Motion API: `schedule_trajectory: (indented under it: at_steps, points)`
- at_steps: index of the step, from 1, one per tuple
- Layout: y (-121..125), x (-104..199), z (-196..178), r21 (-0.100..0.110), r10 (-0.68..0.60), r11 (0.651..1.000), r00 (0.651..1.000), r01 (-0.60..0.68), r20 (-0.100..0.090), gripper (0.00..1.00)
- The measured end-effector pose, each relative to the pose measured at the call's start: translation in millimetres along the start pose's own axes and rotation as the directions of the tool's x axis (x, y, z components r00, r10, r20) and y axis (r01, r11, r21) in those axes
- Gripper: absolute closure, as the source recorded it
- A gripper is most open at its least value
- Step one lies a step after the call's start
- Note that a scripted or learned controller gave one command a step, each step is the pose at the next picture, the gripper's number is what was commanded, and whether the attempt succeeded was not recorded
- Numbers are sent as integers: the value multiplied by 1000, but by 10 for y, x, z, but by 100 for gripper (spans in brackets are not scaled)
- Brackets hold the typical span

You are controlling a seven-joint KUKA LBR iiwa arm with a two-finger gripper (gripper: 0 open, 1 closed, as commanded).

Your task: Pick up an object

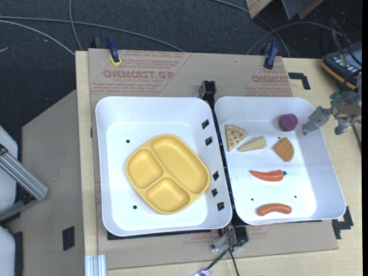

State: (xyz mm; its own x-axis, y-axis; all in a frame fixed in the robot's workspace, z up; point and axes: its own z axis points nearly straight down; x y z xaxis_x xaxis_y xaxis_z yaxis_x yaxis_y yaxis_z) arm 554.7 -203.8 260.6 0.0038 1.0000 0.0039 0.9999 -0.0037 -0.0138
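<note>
Two white bins are being viewed side by side on the surface [172, 68], with the pincer [329, 119] positioned at the right bin's far right rim.

A yellow divided tray [167, 172] is lying in the left bin [109, 154], while six small items are lying in the right bin [322, 177]: a waffle wedge [234, 136], a pale wedge [252, 144] just beside it, a purple ball [288, 121] near the far right corner, a brown biscuit-like piece [283, 149], a red pepper [267, 175] and a sausage [273, 209] near the front wall. Nothing is being gripped between the pincer's fingers; how far they are being held apart cannot be told. The purple ball is lying nearest the pincer, apart from it.
</note>
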Motion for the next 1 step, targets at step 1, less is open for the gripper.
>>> schedule_trajectory:
  at_steps: [1]
  points:
    - [23,8,-72,-13,-4,1000,1000,4,3,0]
